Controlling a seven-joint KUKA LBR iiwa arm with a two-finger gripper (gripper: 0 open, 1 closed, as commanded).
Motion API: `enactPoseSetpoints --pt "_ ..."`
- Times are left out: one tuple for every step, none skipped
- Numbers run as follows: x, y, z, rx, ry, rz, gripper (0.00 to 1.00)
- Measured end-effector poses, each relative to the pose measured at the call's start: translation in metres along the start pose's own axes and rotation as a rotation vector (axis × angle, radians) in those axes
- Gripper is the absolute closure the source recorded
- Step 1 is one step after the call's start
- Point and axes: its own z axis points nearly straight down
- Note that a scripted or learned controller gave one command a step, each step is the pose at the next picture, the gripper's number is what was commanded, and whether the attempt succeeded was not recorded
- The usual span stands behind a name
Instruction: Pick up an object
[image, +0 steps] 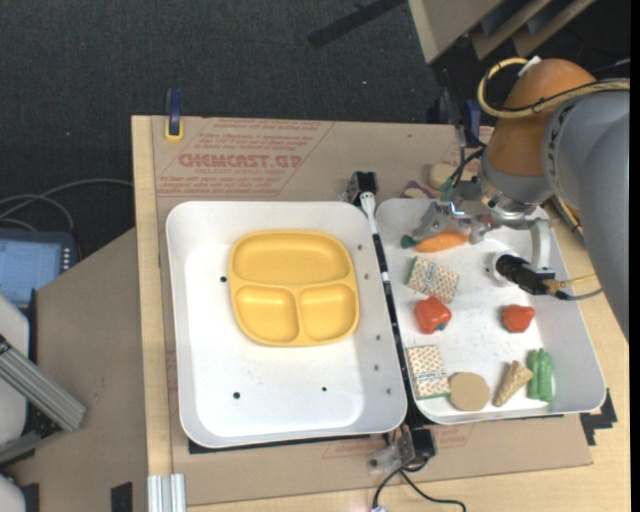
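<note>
My gripper (458, 222) hangs low over the back left corner of the right bin (570, 345), its fingers spread open. An orange carrot (440, 241) lies just under and in front of it, with nothing gripped. Further forward in the same bin lie a patterned cracker (433, 278), a red pepper (432, 314), a red strawberry (518, 318), a second patterned square (427, 370), a round tan biscuit (467, 391), a tan wedge (514, 381) and a green vegetable (541, 375).
The left bin (200, 350) holds a yellow divided plate (294, 286). The ridge between the two bins (385, 300) runs just left of the carrot. The grey arm with its orange band (530, 120) comes in from the upper right.
</note>
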Motion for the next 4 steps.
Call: enactPoseSetpoints --pt "0.001 -0.004 -0.004 0.018 0.007 0.002 1.0" --pt "0.068 -0.028 -0.089 0.006 0.005 -0.006 1.0" --pt "0.064 -0.027 -0.084 0.01 0.004 -0.001 0.0" --pt "-0.011 -0.067 0.018 0.013 0.008 0.009 0.0"
